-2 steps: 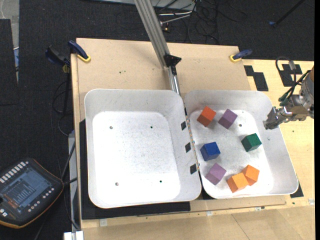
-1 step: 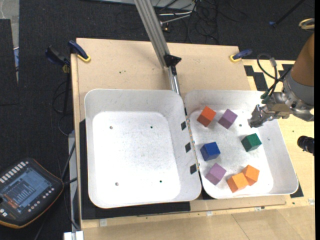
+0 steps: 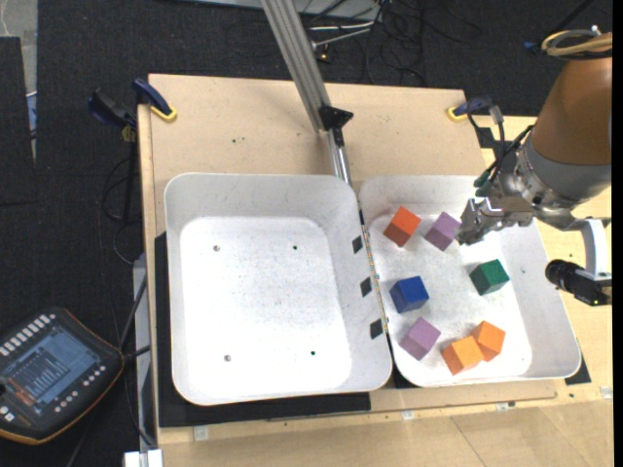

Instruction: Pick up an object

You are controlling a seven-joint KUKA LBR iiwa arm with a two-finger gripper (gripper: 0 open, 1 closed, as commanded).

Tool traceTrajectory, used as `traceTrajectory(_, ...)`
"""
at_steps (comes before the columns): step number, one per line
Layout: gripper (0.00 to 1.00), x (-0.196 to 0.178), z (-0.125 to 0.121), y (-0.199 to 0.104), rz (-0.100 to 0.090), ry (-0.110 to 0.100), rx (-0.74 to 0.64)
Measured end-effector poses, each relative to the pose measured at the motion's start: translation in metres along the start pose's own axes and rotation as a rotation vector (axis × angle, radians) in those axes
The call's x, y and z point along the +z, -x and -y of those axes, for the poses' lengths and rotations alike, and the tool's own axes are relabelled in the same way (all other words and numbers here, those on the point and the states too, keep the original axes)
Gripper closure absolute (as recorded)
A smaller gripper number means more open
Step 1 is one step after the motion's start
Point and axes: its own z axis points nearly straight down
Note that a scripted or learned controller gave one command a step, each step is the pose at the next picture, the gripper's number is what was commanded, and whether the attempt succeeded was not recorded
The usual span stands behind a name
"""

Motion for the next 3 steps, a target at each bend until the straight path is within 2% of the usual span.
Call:
traceTrajectory(1, 1.00, -0.001, -0.009, -0.061, 0.000, 0.001, -0.002)
traceTrajectory(3, 1.00, 0.004, -0.023, -0.159, 0.000, 0.000, 0.000)
